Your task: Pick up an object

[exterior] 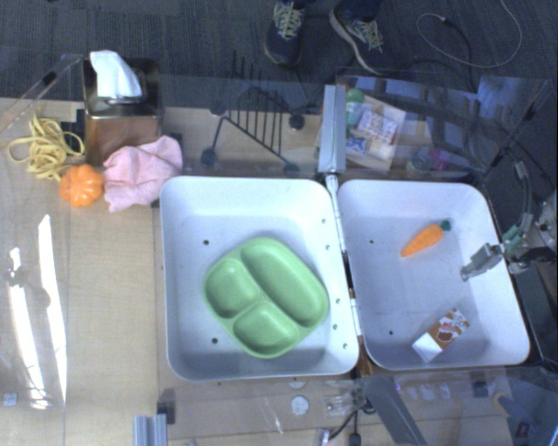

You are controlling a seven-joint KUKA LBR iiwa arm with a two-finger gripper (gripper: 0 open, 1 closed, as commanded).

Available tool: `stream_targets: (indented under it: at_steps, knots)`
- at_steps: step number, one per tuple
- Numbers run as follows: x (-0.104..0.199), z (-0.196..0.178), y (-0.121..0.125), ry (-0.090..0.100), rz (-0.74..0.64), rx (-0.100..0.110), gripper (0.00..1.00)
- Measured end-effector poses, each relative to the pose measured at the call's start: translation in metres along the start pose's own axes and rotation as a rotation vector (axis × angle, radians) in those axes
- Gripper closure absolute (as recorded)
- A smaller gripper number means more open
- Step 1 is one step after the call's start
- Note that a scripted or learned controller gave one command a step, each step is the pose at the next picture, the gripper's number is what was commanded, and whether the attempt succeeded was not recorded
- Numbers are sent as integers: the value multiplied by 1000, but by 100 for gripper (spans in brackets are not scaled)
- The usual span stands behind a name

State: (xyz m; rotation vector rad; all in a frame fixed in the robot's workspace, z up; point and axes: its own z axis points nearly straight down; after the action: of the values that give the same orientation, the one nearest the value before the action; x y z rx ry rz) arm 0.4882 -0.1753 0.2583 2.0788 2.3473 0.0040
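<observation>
Nothing picked up yet imo. The hand [481, 260] sits at the right bin's [384, 205] right edge, can't tell its state. Carrot [424, 240] lies just left of it, small carton [441, 334] nearer.

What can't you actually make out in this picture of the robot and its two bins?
- Gripper: at the right bin's right rim, small and blurred; finger state unreadable.
- Arm: cut off by the frame's right edge.
- Small carton: print too small to read.
- Person's shoes: cut off by the top edge.
- Packages behind the right bin: blurred behind clear plastic.
- Green divided tray: hides the left bin's floor beneath it.
</observation>
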Motion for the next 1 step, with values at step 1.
stream_targets:
  at_steps: [1]
  knots:
    - [-22, 171, -2, -1, -300, -3, 0]
